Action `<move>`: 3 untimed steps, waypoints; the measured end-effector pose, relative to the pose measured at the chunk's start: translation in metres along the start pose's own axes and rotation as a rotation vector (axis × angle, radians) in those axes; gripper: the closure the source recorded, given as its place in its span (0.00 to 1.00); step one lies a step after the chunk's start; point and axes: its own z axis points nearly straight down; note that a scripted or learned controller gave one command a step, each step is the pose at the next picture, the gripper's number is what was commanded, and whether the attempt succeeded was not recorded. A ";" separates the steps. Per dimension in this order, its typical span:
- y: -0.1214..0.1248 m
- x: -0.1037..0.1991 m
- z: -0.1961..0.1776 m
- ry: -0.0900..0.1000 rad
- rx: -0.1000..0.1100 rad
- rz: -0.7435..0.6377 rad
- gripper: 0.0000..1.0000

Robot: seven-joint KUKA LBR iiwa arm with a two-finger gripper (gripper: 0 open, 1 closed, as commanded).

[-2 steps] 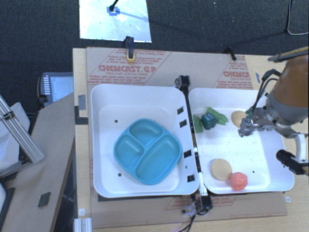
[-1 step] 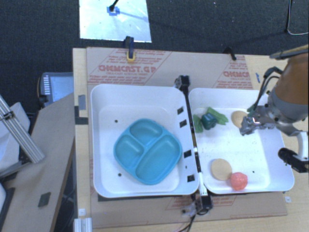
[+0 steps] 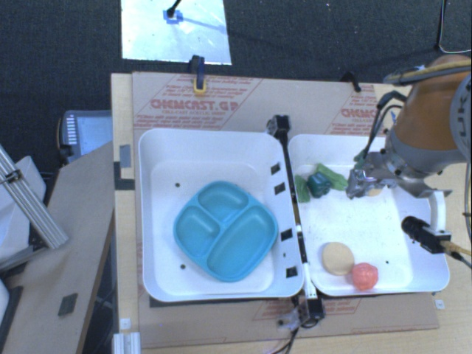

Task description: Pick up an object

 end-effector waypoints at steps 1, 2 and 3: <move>0.024 0.053 0.007 0.001 0.000 -0.002 1.00; 0.046 0.103 -0.010 0.001 -0.001 -0.001 1.00; 0.060 0.155 -0.003 0.001 0.002 -0.001 1.00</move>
